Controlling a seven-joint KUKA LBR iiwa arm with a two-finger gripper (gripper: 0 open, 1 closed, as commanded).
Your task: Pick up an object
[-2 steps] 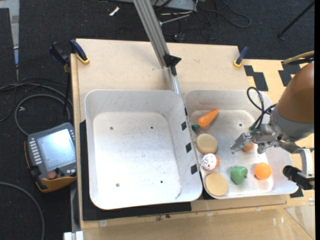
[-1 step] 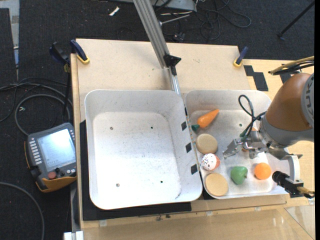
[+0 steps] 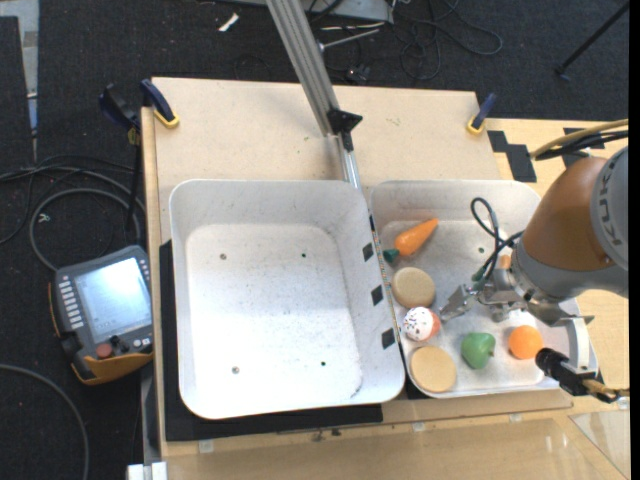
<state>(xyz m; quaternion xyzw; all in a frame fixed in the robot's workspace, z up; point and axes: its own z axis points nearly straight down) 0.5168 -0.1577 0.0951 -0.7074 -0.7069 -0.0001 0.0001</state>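
Note:
The right bin (image 3: 450, 200) holds several small objects. An orange carrot (image 3: 416, 236) lies near its back, with a small green piece (image 3: 390, 255) beside it. A tan round disc (image 3: 413, 287) sits mid-left, and a white ball with red spots (image 3: 419, 323) is just below it. Another tan disc (image 3: 433, 368) rests at the front. A green pepper (image 3: 478, 348) and an orange fruit (image 3: 524, 342) lie at the front right. My gripper (image 3: 478, 303) hangs low over the bin's middle, right of the spotted ball and just above the pepper. Nothing shows held in it.
The left bin (image 3: 200, 208) sits beside the right one. A metal pole (image 3: 305, 58) slants down to the seam between the bins. A black cable (image 3: 487, 223) loops above the wrist. A teach pendant (image 3: 105, 308) lies off the bench to the left.

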